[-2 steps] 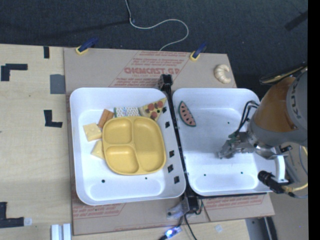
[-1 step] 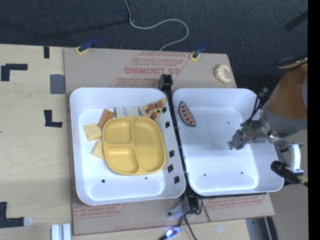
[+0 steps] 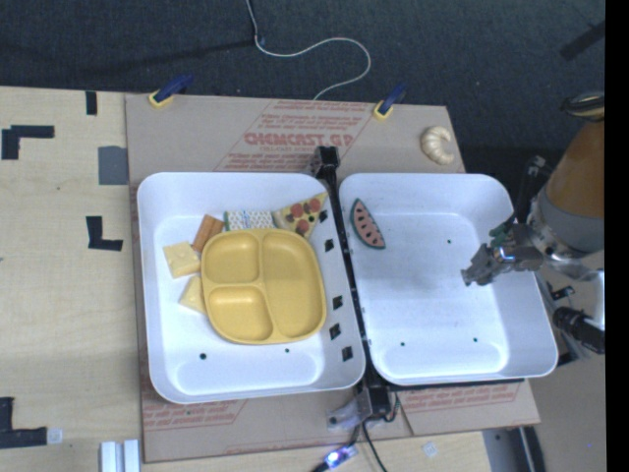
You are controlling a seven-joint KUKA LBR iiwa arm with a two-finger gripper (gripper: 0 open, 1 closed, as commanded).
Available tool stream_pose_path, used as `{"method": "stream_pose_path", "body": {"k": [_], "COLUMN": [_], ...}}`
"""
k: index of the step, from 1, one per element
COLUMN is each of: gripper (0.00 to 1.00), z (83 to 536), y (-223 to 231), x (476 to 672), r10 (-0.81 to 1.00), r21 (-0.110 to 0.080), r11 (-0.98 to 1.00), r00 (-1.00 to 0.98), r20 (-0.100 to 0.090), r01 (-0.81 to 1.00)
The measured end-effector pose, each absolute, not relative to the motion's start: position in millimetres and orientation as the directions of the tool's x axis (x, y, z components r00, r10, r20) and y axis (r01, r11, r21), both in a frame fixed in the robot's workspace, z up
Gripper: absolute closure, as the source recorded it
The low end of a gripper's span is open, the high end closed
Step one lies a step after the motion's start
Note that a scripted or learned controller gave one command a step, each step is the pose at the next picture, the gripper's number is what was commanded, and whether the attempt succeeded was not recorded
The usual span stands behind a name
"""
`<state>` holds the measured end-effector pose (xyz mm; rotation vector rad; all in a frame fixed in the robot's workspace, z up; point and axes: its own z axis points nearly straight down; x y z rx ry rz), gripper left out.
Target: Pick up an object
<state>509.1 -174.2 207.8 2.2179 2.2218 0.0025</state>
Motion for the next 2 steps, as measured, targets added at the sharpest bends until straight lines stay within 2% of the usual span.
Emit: {"method": "stream_pose_path", "body": {"k": [1, 2], "gripper": [1.00, 1.00], "z": [225.1, 234.7], "y": [-173.4, -126.8], "x": [509.6, 537.5], "r10": [1.000, 1.000], "r21": [0.000, 0.001], "r11": [0.002, 0.007], "r00": [-0.002, -0.007], "r20": [0.000, 0.001], "r01": [1.000, 1.000]}}
